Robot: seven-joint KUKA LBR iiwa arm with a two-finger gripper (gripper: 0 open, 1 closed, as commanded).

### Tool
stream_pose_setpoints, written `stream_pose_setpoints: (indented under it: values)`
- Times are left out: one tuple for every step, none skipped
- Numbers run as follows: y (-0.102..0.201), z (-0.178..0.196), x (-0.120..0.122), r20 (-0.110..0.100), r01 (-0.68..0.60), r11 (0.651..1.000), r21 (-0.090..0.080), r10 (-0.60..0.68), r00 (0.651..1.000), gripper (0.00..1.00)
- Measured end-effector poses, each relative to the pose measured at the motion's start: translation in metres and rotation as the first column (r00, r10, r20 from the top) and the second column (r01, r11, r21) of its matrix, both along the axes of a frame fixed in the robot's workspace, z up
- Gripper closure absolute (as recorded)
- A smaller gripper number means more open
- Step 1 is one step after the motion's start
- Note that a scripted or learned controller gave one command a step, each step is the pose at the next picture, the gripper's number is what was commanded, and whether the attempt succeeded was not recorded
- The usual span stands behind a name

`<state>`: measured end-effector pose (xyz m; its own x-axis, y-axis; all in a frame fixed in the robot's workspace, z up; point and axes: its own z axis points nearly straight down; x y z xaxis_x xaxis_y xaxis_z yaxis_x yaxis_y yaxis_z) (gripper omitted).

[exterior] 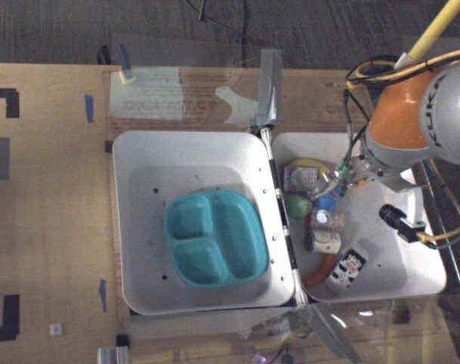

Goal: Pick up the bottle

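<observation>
A small bottle [326,232] with a white cap and a red-and-cream label lies in the middle of the right bin [411,275]. Just above it sits a blue cap [327,202] on a clear item that I cannot make out fully. My gripper [342,176] hangs below the orange band of the arm [400,123], low over the bin's upper middle. It is right beside the blue cap and above the small bottle. The gripper hides what lies directly under it.
In the right bin are also a yellow banana [309,163], a pinkish packet [299,178], a green ball [297,205], a red sausage-like item [319,271] and a black-and-white carton [347,268]. A black plug [396,218] on a yellow cable hangs at the right. A teal divided plate [214,237] lies in the left bin [139,165].
</observation>
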<state>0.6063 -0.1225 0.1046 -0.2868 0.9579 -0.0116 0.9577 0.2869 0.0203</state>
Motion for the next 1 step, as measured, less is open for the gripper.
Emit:
stream_pose_setpoints:
  values:
    - [-0.004,0.0129,0.0023,0.011,0.006,1.0,-0.004,-0.006,1.0,1.0]
